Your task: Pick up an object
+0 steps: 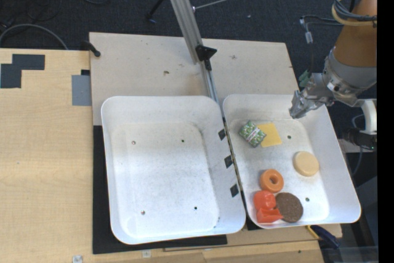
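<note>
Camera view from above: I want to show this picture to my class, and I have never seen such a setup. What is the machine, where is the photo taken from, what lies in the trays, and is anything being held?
The photo comes from one fixed camera above a bench, looking down at a slant. The machine on the right is a robot arm, grey with an orange band. Its tool hangs over the far edge of the right bin; nothing can be seen between its fingers. That bin holds a green patterned block touching a yellow slab, a pale round disc, an orange ring, a red block and a brown round disc. Beside it sits the left bin.
</note>
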You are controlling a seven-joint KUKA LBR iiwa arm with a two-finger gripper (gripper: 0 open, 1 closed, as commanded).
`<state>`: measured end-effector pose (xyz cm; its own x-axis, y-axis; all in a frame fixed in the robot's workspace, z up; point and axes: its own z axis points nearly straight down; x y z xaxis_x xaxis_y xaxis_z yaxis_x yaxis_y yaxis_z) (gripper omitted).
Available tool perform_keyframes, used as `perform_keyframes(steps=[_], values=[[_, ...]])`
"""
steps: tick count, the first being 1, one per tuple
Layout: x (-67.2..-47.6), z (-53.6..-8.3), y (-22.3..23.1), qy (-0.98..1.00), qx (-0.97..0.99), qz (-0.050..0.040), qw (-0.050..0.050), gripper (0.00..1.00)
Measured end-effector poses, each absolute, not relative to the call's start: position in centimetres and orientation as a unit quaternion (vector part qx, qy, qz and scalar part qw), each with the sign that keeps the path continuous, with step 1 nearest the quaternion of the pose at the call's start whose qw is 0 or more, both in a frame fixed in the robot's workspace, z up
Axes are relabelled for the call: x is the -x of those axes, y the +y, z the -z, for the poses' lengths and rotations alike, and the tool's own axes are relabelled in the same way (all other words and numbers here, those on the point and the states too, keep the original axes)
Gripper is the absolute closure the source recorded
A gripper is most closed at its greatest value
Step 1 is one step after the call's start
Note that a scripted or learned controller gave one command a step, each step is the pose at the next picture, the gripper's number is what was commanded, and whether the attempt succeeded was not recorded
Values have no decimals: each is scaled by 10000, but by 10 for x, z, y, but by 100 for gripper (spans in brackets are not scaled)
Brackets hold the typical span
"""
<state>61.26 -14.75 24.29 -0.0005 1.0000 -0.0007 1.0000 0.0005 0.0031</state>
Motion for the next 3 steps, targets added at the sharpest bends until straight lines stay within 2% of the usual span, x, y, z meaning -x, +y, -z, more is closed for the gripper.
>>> perform_keyframes(steps=[3], values=[[-642,-260,7,7086,-7056,-4,-10,100]])
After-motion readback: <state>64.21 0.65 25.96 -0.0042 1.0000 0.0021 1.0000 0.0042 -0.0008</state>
